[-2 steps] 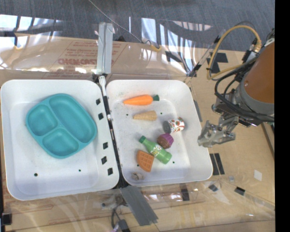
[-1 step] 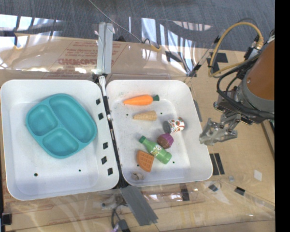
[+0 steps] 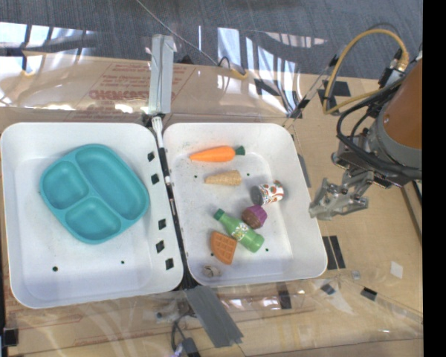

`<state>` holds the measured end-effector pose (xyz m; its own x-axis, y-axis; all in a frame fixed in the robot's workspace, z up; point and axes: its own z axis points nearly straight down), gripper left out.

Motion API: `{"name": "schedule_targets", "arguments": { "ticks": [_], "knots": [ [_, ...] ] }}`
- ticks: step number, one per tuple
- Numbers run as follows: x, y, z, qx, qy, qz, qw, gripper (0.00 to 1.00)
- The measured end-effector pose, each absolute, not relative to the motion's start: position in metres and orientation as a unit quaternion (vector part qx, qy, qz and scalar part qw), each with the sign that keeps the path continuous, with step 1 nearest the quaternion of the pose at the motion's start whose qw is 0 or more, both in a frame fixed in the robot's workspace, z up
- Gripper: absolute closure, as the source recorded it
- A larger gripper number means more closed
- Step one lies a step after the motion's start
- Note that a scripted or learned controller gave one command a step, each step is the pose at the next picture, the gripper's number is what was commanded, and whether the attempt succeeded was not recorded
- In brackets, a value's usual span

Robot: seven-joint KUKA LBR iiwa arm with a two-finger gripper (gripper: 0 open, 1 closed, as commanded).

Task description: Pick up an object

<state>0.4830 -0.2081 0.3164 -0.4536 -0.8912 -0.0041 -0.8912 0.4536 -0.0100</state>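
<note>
The gripper (image 3: pixel 334 203) hangs empty, fingers apart, over the worktop just outside the right bin (image 3: pixel 301 244), where the toy carrot (image 3: pixel 214 154) near its far edge looks light, rigid, slippery; best pinched mid-body.

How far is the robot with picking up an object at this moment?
Nothing looks done yet. The hand is outside the right bin, over the bench, with no object between its fingers. The carrot, cone and green bottle lie in that bin. Reaching and grasping remain.

Bright, even light; window glare streaks the clear panel (image 3: pixel 230 47); focus slightly soft.
</note>
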Motion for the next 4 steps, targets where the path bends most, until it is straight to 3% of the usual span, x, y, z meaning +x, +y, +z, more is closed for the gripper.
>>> {"name": "schedule_targets", "arguments": {
  "ticks": [4],
  "knots": [
    [0.490, -0.206, 0.358, -0.528, 0.849, -0.0119, 0.013, 1.00]
  ]
}}
